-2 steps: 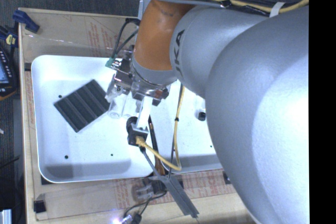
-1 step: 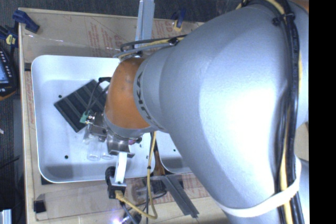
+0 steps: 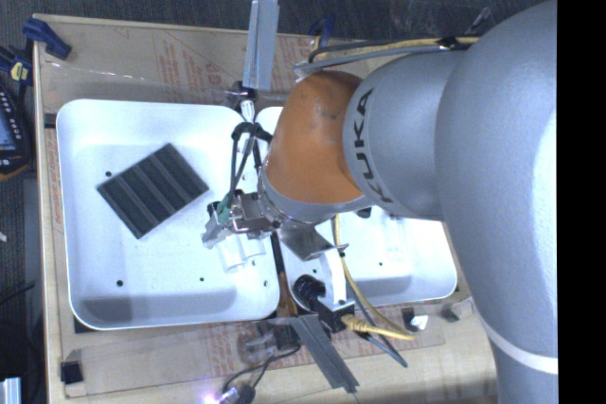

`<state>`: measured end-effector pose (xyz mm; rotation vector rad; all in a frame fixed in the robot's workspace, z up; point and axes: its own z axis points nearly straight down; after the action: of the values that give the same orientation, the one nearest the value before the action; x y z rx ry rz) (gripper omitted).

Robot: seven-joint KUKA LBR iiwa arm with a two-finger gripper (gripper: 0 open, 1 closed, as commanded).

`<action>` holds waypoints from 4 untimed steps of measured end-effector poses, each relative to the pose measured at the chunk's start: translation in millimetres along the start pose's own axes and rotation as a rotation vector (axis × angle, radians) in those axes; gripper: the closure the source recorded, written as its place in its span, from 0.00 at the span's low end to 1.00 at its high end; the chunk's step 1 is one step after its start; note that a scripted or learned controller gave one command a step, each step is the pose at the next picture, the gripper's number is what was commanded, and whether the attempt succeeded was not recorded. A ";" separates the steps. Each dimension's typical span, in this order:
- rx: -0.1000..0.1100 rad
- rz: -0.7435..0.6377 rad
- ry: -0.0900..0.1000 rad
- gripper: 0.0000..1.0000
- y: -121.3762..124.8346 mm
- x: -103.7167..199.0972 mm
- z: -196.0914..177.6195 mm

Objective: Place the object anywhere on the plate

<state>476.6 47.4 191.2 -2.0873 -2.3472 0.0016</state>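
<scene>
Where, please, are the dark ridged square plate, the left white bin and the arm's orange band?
Dark ridged square plate [image 3: 152, 188], camera view, its middle.
Left white bin [image 3: 133, 307], camera view, bare floor near the front wall.
Orange band [image 3: 312, 142], camera view, its curved side.

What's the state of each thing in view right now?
dark ribbed plate: lying flat in the left bin, turned at an angle, nothing on it.
left bin: holds the plate.
right bin: largely covered by the arm.
arm: reaching in across the right bin to the divide between the bins.
pincer: low over the left bin's right edge, beside the plate, apart from it.
</scene>
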 end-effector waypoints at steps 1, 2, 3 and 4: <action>0.001 0.012 0.000 1.00 8.9 85.1 -3.9; 0.004 0.045 0.000 1.00 58.3 37.1 1.0; 0.001 0.381 0.001 1.00 7.1 66.6 -100.1; 0.007 0.376 -0.003 1.00 7.2 79.7 33.9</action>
<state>474.5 127.3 157.3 -2.4869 -1.9145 0.0128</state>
